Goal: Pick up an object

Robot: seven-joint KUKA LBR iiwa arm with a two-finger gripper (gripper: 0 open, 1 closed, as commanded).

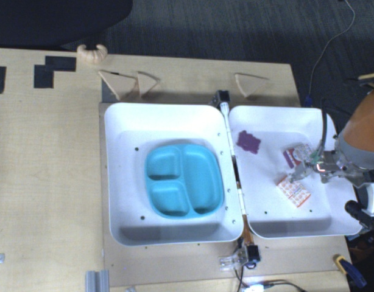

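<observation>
Pincer [304, 166] hovers just above the checkered packet [294, 190].

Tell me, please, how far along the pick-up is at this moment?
Done: the end effector is down in the right bin, among the small items. In hand: nothing visibly gripped. Left: grasping and lifting one, perhaps the patterned packet or purple piece.

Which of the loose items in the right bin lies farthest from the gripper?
The purple piece, alone near the right bin's upper left. The red-and-white patterned packet and the small item with a purple stripe lie beside the gripper.
</observation>
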